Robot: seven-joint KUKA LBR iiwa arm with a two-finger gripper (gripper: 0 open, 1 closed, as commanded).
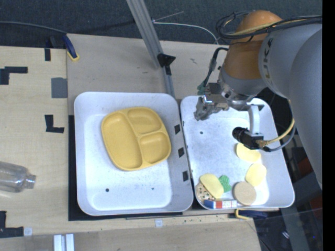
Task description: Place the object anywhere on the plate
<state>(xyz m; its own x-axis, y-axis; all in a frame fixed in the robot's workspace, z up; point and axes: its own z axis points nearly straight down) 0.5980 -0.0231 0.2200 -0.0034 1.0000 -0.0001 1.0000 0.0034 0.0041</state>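
Toys [230, 184] lie heaped in your right bin's near corner, well apart from the plate [136, 137] in the left bin. Judge them light, stiff plastic, smooth and rounded, so likely slippery; pinch one across its narrow width. Your end effector [203, 110] hangs over the bin's far left corner, grasping nothing; its spread is unclear.

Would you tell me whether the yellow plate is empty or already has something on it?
Empty: the yellow plate shows bare compartments in the left bin; the small objects lie in the right bin.

plate [136, 138]: matt yellow plastic | bins [89, 140]: white, speckled | bench [31, 156]: pale wood
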